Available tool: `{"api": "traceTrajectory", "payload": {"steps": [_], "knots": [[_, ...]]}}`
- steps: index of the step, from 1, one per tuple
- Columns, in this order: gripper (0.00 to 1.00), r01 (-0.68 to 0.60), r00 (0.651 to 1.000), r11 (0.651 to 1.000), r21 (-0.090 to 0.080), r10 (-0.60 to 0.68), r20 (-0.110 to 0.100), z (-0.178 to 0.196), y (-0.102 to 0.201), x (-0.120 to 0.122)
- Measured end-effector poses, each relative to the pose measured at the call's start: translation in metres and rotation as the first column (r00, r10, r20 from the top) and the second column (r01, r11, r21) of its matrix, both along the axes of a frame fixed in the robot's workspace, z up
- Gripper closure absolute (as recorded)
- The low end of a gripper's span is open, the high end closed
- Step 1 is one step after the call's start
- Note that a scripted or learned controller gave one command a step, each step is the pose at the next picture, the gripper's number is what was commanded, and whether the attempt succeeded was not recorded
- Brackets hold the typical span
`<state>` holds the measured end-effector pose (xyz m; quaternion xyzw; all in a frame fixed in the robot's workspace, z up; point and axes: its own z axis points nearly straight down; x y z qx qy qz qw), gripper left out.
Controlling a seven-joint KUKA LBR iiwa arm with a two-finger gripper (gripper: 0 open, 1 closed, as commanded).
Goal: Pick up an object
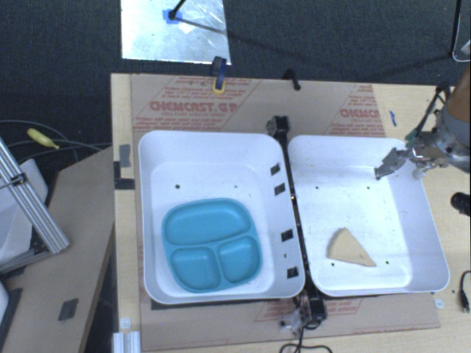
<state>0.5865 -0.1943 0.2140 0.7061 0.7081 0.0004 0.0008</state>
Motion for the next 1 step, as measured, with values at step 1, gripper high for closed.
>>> {"api": "traceTrajectory", "payload": {"steps": [1], "knots": [[0.0,0.002,1.0,1.0,0.006,-0.001,-0.012,-0.0724,0.0402,-0.0722]]}}
